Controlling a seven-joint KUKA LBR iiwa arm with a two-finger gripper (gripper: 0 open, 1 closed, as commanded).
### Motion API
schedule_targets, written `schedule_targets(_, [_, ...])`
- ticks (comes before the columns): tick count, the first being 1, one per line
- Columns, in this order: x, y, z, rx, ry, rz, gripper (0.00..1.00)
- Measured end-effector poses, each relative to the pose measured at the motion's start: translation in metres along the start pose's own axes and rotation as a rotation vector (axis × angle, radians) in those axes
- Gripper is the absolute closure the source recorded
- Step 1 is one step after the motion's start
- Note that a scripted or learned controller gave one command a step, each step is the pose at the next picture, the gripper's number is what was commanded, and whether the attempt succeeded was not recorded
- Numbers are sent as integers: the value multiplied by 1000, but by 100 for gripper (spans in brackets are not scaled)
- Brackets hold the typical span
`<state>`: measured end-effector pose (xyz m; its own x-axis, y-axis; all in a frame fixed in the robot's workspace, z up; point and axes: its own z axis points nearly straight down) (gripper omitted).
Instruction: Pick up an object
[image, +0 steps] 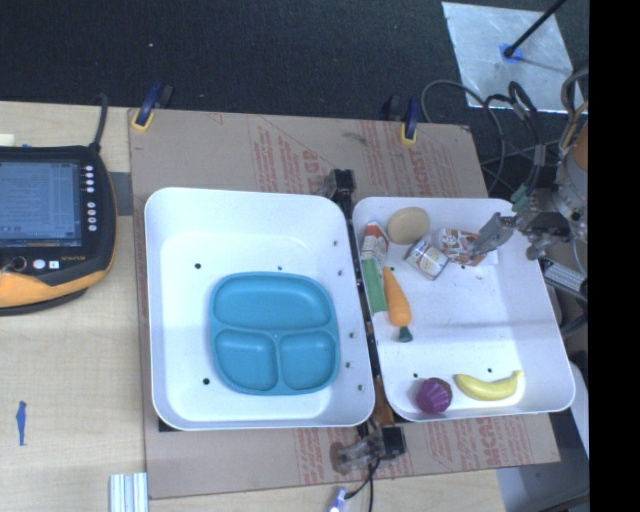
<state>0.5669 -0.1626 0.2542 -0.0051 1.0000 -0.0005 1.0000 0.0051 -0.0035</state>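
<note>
The right white bin (520, 330) holds the loose objects. A tan round object (407, 224) lies at its far left, with a small can (430, 260) and a crumpled wrapper (461, 243) beside it. Along the left wall lie a green tube (373, 272) and an orange carrot (397, 300). At the near edge a purple object (433, 396) sits left of a yellow banana (489, 385). My gripper (493, 234) hangs over the bin's far right part, just right of the wrapper, and nothing is visibly held in it.
The left white bin (180, 230) holds a blue divided plate (272, 332). A handheld control pendant (50, 225) lies on the bench at far left. Cables (480, 100) run behind the right bin, where the arm (560, 215) reaches in.
</note>
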Motion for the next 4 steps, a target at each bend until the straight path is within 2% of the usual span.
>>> schedule_targets(1, [44,35,84,2,-1,-1,0])
schedule_targets(2, [7,78,144,-20,-4,-2,0])
schedule_targets(3, [25,96,149,-22,-13,2,0])
schedule_targets(4, [31,99,136,-27,-3,-7,100])
